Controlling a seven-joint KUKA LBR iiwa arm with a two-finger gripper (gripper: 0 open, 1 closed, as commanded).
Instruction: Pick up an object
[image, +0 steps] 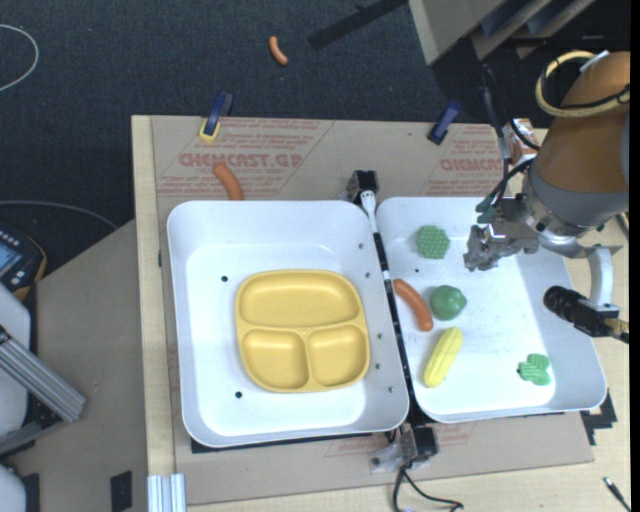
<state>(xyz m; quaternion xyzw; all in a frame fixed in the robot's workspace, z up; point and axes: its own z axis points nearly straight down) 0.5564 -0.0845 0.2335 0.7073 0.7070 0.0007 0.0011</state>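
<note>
Two shallow white bins sit side by side on the bench (150, 300), their inner rims touching along a black seam. The left bin (195, 330) holds a yellow three-compartment plate (300, 330) in its middle, with bare floor all around it. The right bin (570, 390) holds five toy foods: a green bumpy ball (432, 241) near the far rim, a smooth green round piece (447, 301) just beside an orange sausage (413, 304) that lies close to the inner rim, a corn cob (442, 357) below them, and a small green piece (535, 369) near the right rim. The middle and right of that bin's floor are open.

The hand (486, 249) hangs over the far part of the right bin, just right of the bumpy ball; whether its fingers are open or closed is too dark and small to tell, and nothing shows between them. The arm's upper body is cut off at the right edge. Another orange sausage (229, 181) lies on the bench beyond the left bin.
</note>
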